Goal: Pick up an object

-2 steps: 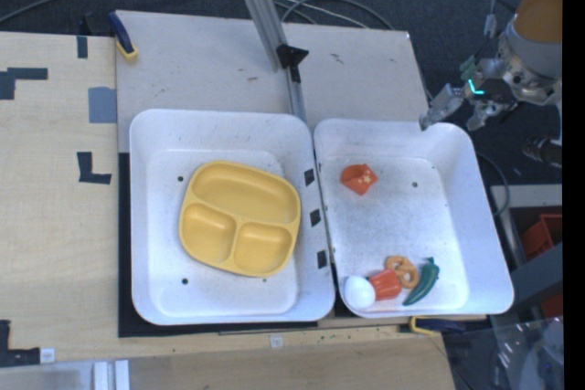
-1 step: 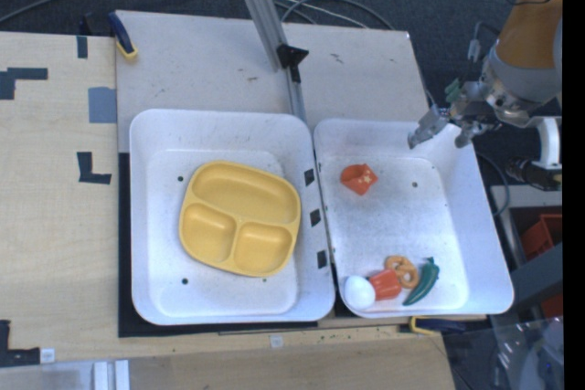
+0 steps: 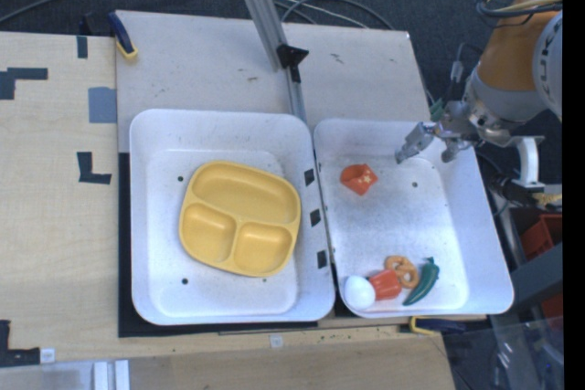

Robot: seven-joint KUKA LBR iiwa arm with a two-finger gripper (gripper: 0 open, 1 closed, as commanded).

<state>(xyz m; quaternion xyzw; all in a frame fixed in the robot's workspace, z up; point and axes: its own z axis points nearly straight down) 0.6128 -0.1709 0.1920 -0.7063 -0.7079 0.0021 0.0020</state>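
- While the arm [image 3: 526, 41] reaches in from 3 o'clock, its gripper [image 3: 430, 148] hangs over the upper right part of the right bin [image 3: 475, 196], near that bin's 1 o'clock corner.
- Fingers [image 3: 408, 148]: two visible, spread apart, nothing between them. Grip carries no object.
- Red block [image 3: 358, 178] lies on the right bin's floor, at about 8 o'clock from the gripper, near but apart from it. Sits alone in the bin's upper half, toward the divider side.
- Cluster at the right bin's 6 o'clock edge: white egg [image 3: 359, 291], a red piece [image 3: 386, 284] just beside it, an orange pretzel-shaped ring [image 3: 400, 268] touching the red piece at its 1 o'clock, a green pepper [image 3: 422, 282] leaning at the cluster's 3 o'clock side. All well apart from the gripper.
- Left bin [image 3: 151, 224] holds a yellow divided plate [image 3: 239, 216], three compartments, lying flat and slightly turned, roughly centred.
- Metal pole [image 3: 260, 0] rises from the bench at 12 o'clock, ending in a black clamp [image 3: 291, 57] above the seam between the bins.
- Wooden board [image 3: 55, 187] flanks the left bin at 9 o'clock, with dark tape marks on it.
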